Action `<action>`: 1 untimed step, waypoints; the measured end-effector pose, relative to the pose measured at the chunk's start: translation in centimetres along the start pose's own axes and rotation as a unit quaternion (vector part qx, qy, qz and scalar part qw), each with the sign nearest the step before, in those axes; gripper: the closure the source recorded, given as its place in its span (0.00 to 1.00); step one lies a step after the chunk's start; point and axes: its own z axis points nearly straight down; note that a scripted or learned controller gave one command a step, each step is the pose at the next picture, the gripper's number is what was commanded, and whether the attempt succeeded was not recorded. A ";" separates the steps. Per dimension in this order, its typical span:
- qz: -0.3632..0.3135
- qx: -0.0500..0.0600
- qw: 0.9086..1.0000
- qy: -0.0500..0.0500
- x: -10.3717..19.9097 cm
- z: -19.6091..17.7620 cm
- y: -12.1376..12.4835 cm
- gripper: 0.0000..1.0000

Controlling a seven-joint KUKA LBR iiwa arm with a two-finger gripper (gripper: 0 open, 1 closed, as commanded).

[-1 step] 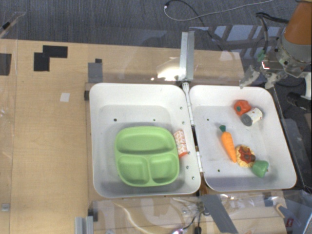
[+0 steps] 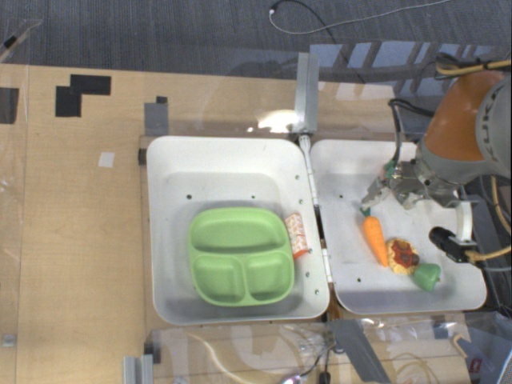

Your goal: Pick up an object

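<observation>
Two shallow white bins side by side on a bench. The right white bin [image 2: 344, 174] holds a small orange toy carrot [image 2: 374, 239], lying roughly lengthwise, green tip toward the far side. Touching its near end, a round yellow-and-red toy food piece [image 2: 402, 254], and just beside that a small green toy pepper-like piece [image 2: 427, 276].

The left white bin [image 2: 164, 214] holds a light green plastic divided tray [image 2: 240, 256], with a small red-and-white patterned packet [image 2: 296, 234] wedged against its right edge.

The grey two-finger gripper [image 2: 382, 192] is seen over the right bin, just beyond the carrot's green tip, nothing visibly between the fingers. Gap width cannot be told, as the fingers are blurred and partly hidden by the wrist.

Carrot is judged the likely target: light, rigid, smooth, probably slippery. Best taken across its thick middle, clear of the adjoining food piece; the tapered ends could squirt out.
</observation>
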 end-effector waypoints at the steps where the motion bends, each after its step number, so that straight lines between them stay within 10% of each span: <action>1: -0.083 -0.003 0.997 0.000 4.4 4.3 -4.2 0.00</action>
